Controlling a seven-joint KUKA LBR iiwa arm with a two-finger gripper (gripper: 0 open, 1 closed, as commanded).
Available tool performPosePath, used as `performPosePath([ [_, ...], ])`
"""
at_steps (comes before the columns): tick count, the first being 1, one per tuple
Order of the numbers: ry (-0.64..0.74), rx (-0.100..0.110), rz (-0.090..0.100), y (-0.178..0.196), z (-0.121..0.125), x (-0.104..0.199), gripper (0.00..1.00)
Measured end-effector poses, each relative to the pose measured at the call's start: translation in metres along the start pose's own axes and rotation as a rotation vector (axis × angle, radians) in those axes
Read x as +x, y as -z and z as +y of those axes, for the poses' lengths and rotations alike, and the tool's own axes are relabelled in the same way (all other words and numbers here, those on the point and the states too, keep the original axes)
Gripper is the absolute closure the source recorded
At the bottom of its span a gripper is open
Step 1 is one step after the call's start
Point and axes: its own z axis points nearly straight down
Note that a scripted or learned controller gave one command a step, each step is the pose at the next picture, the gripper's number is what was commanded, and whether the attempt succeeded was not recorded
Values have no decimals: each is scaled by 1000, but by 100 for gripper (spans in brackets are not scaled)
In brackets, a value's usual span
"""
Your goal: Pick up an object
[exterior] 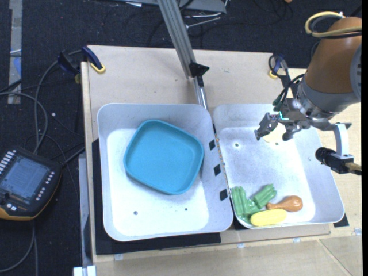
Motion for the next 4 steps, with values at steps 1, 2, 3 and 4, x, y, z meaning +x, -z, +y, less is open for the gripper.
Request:
performPosePath([
  [1, 0, 0, 0, 0, 0, 0, 0],
  [2, 0, 4, 0, -49, -10, 2, 0],
  [3, 0, 5, 1, -110, -6, -2, 0],
  [4, 0, 2, 0, -149, -7, -1, 0],
])
